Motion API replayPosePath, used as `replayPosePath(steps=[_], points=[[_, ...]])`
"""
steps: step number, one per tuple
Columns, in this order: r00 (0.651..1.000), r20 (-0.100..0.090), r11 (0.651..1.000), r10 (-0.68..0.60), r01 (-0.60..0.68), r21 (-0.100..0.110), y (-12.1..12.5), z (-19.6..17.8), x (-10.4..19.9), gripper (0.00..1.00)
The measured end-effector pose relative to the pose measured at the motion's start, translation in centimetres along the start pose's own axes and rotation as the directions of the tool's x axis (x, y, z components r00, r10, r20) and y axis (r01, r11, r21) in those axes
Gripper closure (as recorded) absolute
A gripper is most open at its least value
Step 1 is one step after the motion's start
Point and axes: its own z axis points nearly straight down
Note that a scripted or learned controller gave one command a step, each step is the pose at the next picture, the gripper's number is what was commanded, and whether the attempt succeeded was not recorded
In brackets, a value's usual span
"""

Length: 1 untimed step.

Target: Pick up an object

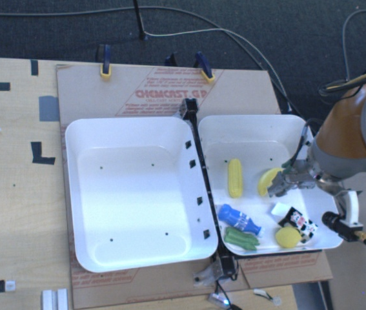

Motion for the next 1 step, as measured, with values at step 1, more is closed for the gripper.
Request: replayPosePath(steps=[1], points=[[1.000, 0.000, 1.000, -0.001, 0.001, 0.000, 0.40, -4.27, 0.35, 1.00]])
